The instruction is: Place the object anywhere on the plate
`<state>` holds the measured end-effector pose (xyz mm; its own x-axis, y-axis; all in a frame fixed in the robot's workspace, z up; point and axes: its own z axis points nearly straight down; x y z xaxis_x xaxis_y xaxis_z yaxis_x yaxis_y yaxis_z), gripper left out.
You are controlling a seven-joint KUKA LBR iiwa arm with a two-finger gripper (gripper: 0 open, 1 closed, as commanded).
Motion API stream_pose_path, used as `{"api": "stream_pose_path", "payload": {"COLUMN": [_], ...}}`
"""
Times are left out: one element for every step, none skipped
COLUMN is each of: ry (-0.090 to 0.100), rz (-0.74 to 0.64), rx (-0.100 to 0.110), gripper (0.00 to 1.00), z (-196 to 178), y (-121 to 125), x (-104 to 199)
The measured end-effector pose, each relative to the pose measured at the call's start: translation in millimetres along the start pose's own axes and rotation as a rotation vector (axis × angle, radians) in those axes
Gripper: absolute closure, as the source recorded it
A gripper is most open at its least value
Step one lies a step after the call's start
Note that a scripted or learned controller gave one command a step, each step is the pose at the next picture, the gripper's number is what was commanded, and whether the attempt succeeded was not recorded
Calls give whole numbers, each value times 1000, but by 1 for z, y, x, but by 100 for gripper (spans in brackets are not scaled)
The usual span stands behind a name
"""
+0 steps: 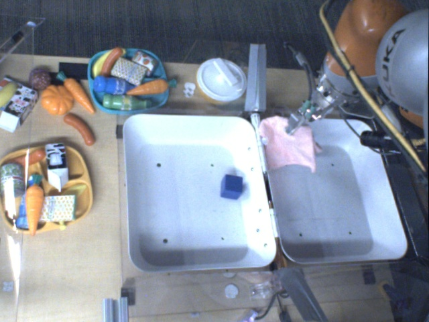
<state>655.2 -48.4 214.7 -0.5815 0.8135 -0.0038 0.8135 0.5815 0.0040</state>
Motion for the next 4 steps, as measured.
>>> {"api": "stream_pose_path", "payload": {"ry": [1, 3, 3, 3], "rz": [-5, -409, -807, -949], "rx": [2, 1, -1, -2], "gripper": [100, 100, 100, 100], "z": [-9, -1, 2, 7], "y": [2, 20, 34, 53], "x": [0, 54, 96, 144]}}
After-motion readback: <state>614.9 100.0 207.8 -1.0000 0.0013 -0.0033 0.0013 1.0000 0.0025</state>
